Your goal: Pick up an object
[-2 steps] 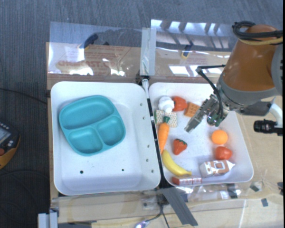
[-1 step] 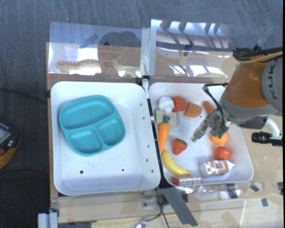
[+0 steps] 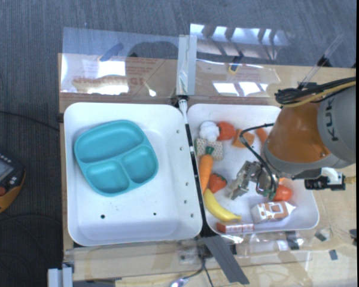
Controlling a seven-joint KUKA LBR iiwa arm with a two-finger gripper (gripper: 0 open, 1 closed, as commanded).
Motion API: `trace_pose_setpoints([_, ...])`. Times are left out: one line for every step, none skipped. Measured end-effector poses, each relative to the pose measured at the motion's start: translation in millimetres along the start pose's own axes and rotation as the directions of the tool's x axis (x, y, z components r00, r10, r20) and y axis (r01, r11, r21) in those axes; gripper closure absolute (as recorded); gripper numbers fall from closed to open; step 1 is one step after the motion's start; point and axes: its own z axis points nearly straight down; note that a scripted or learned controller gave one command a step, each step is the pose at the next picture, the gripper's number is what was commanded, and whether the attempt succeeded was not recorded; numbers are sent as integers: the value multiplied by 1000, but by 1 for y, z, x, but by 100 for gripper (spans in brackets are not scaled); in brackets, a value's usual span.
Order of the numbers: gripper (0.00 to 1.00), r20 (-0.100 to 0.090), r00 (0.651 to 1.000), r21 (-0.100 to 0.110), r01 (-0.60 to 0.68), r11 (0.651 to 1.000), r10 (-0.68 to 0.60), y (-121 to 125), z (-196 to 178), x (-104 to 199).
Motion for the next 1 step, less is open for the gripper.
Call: trace_pose_setpoints([100, -5, 922, -5, -387, 922, 387, -20, 0, -3])
